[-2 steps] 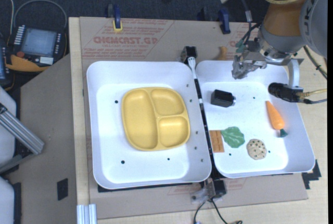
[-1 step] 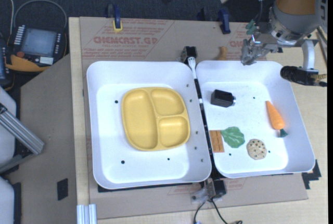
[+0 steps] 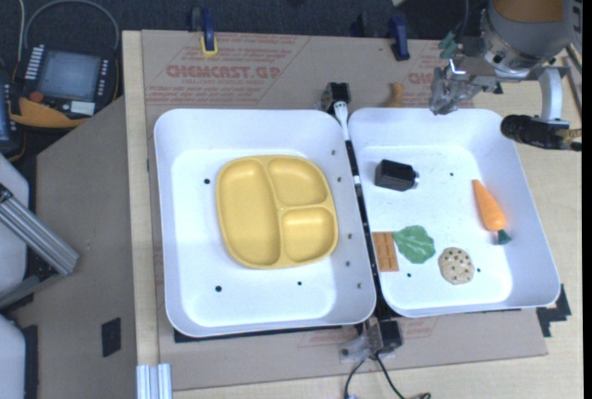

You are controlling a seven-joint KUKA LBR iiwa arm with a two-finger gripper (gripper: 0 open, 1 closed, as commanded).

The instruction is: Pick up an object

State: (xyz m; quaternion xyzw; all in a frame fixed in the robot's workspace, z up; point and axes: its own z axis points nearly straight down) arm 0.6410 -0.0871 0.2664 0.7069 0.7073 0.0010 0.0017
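Right bin, four objects waiting

Nearest us we see a cookie [image 3: 456, 265] and green leaf [image 3: 415, 243], then a carrot [image 3: 488, 205] and black block [image 3: 396, 174]; beyond, the end effector [image 3: 447, 100] hovers, its opening impossible to tell.

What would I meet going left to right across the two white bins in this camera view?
Yellow divided plate → orange card → black block → green leaf → cookie → carrot.

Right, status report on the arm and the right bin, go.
Gripper above right bin's far rim, nothing held. Black block, carrot, cookie, green leaf lying untouched. Path down unobstructed.
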